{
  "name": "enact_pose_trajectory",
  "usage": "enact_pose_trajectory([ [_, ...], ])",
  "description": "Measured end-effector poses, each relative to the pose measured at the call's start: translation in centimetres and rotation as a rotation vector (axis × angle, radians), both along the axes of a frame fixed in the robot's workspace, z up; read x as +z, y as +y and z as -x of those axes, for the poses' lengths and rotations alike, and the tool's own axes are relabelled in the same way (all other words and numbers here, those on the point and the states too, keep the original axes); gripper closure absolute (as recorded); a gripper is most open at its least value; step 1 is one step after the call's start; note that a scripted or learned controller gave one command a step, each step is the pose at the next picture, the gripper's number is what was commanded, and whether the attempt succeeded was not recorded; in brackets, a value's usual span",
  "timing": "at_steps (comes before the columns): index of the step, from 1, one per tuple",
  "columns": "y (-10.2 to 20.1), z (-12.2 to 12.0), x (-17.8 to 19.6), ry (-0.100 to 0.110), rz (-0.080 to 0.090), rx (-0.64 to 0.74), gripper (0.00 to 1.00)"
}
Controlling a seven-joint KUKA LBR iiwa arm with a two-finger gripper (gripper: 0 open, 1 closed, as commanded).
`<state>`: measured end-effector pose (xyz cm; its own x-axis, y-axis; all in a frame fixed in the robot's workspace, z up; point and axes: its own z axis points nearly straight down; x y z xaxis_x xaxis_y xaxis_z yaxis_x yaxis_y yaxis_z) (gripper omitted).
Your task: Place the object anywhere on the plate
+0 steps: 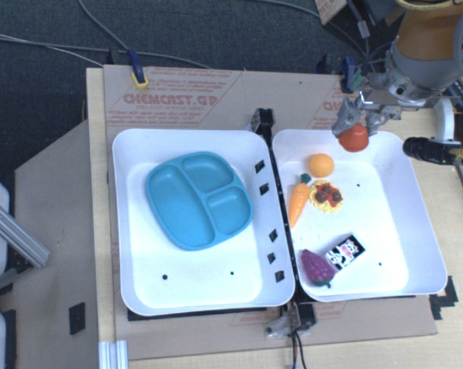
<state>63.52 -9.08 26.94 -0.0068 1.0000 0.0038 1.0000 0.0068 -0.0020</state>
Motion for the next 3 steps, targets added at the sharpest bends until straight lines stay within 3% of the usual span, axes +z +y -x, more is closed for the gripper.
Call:
enact_pose_trajectory([
  [3,14.6,1.5,-2.3,-0.003,0.001,-0.001,1.0],
])
